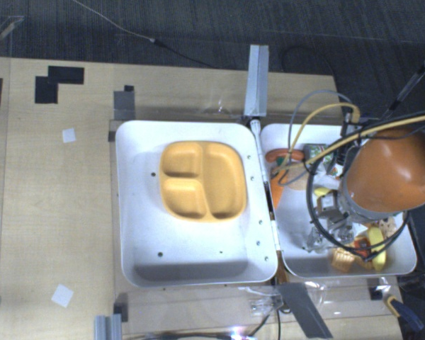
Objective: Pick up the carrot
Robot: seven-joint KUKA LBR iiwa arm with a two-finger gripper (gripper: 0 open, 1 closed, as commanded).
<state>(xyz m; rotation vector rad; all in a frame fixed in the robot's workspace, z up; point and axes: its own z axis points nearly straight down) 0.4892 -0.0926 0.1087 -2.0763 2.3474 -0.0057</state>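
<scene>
Carrot (282,167) sits at the right bin's (292,261) far-left corner, partly behind cables; looks like light, rigid, smooth plastic, so grip mid-body across its width; tool (324,234) opening: cannot tell.

The left bin (138,211) has much free room: only a yellow divided tray (202,179) sits in its middle, and the white floor is bare along the left wall and across the near side. The right bin (294,257) is crowded, because the arm with its orange band (393,176) hangs over the right half, looped cables (319,154) cross above the far part, and small items lie packed at the near right corner (358,250). There the bare floor is a narrow strip along the left wall, near the carrot (283,167) at the far left.
</scene>
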